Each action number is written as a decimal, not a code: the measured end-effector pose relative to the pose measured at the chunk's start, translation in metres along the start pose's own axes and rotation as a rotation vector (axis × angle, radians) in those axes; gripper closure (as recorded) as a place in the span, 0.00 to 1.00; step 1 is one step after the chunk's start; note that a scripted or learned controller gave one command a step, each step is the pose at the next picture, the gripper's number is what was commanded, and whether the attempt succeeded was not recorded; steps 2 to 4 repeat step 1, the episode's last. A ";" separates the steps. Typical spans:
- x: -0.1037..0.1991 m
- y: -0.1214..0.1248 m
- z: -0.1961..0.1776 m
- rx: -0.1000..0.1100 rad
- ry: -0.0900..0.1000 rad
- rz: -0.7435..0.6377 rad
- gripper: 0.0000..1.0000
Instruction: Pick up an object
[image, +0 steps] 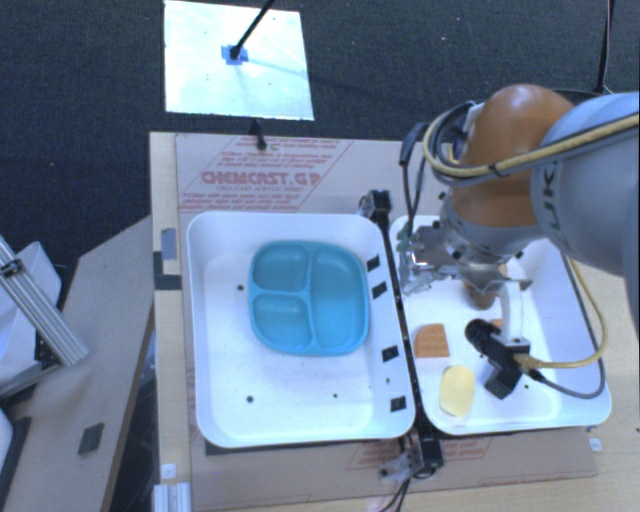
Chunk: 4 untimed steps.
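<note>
The grey arm with its orange band reaches over the right bin (590, 400) from the right. My gripper (428, 262) hangs low over the far left part of that bin, close to the divider between the bins. An orange square piece (431, 340) lies just in front of it, and a pale yellow oval piece (457, 390) lies nearer the front wall. A brown object (483, 294) peeks out from under the wrist, partly hidden by the arm. Nothing shows between the gripper and these pieces.
In the left bin (215, 400) lies a blue divided plate (305, 298). A black fitting with a yellow cable (497, 357) hangs from the arm over the right bin. A white sheet (235, 60) lies beyond the bench.
</note>
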<state>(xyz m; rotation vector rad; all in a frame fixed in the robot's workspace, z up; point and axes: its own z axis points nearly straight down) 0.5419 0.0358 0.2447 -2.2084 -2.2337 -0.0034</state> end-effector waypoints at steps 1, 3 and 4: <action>0.053 -0.005 0.019 0.002 -0.001 0.003 1.00; 0.053 -0.005 0.019 0.002 -0.001 0.003 1.00; 0.053 -0.005 0.019 0.002 -0.001 0.003 1.00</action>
